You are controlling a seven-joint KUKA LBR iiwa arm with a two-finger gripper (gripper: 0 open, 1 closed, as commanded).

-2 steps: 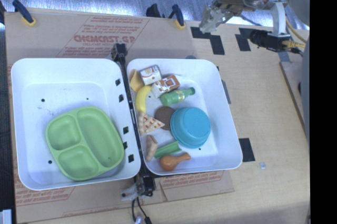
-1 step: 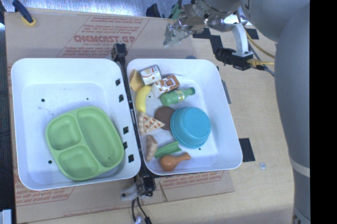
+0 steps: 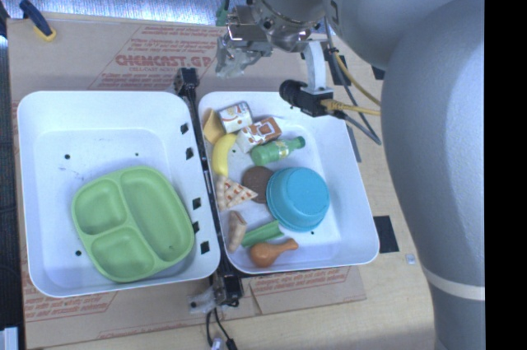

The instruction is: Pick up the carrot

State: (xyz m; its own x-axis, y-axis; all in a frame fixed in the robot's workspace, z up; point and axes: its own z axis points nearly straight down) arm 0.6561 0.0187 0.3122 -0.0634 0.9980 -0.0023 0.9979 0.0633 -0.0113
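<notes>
One carrot (image 3: 265, 232) half under blue bowl (image 3: 298, 198), claw (image 3: 235, 60) blurred

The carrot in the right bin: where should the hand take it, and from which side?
Probably from above, across the carrot's orange body. It lies flat along the bin's near wall, clear of the blue bowl, its green top toward the divider.

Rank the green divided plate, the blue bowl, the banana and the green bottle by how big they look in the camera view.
Largest to smallest:
1. green divided plate
2. blue bowl
3. banana and green bottle: these look alike in size, so I leave them unranked.
</notes>
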